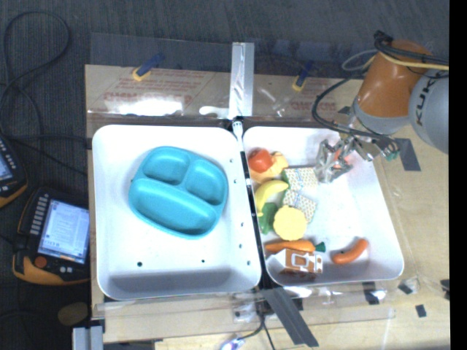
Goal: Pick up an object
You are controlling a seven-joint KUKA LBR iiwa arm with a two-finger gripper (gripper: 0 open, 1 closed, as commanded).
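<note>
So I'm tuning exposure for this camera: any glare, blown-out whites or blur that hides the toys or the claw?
Camera view: the left bin and right bin read bright white with soft shadows along their walls; the taped plastic behind glares; the claw looks slightly soft, its fingers hard to separate; the toys, such as the yellow disc, stay clear.

The right bin [379, 217] is crowded along its left side: a tomato [260, 159], a banana [268, 191], a patterned cloth [300, 194], a yellow disc [290, 223], a carrot [289, 246] and a carton [303, 262] lie packed close, leaving little room between them; a sausage [349, 250] lies apart near the front; the bin's middle right is bare white floor, open from above; the gripper [333, 160] and arm [394, 86] take up the back right corner; in the left bin [109, 254] a blue tray [179, 189] fills the centre, with bare floor around it, widest at the front.
</note>
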